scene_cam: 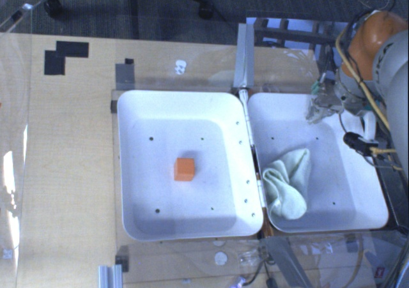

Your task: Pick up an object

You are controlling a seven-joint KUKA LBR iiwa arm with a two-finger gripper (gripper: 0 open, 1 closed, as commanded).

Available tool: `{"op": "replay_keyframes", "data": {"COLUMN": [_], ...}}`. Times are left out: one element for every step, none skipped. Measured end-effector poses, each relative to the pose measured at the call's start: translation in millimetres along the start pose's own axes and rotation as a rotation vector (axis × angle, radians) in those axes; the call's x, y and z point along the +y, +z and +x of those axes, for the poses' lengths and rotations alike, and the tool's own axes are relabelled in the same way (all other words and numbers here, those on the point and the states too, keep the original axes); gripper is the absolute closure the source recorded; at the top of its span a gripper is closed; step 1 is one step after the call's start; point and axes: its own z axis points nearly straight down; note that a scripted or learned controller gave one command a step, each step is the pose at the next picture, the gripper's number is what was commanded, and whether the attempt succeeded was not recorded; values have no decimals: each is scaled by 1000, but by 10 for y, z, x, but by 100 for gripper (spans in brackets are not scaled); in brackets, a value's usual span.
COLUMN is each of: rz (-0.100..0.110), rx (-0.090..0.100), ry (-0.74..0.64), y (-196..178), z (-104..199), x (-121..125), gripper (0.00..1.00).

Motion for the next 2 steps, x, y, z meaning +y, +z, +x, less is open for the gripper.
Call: {"op": "replay_keyframes", "data": {"rz": [-1,5], "rx": [2,3], "ry": [-77,269], "y": [-679,-1002], "z": [-9,-280], "x": [-226,-865], "gripper": [100,100]}}
